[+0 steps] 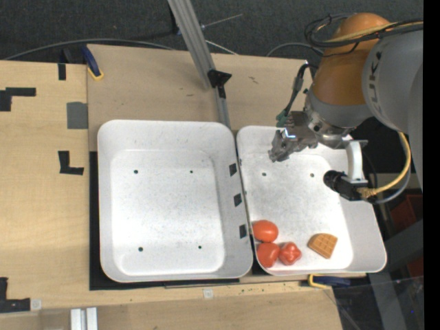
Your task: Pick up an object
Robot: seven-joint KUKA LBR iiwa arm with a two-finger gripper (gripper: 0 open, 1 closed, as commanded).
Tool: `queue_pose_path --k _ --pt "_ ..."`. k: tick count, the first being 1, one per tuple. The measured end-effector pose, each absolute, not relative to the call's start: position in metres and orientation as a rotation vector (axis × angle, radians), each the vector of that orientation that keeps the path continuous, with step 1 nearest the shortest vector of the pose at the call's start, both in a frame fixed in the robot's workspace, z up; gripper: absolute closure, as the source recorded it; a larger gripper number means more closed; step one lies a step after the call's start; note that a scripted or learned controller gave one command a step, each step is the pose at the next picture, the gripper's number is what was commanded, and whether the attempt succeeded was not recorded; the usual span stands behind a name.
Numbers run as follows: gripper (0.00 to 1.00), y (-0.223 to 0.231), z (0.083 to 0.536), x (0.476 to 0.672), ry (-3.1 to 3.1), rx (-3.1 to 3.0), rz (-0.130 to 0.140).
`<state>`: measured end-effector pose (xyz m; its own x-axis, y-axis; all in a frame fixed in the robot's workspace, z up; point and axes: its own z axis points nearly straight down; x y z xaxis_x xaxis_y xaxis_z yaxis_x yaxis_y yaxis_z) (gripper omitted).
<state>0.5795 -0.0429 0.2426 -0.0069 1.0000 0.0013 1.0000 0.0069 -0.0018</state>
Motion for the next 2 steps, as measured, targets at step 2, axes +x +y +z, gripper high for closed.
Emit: queue_pose_path --k 2 --pt "1.00 0.063 0.238 0.573 -2.228 -2.212 0.000"
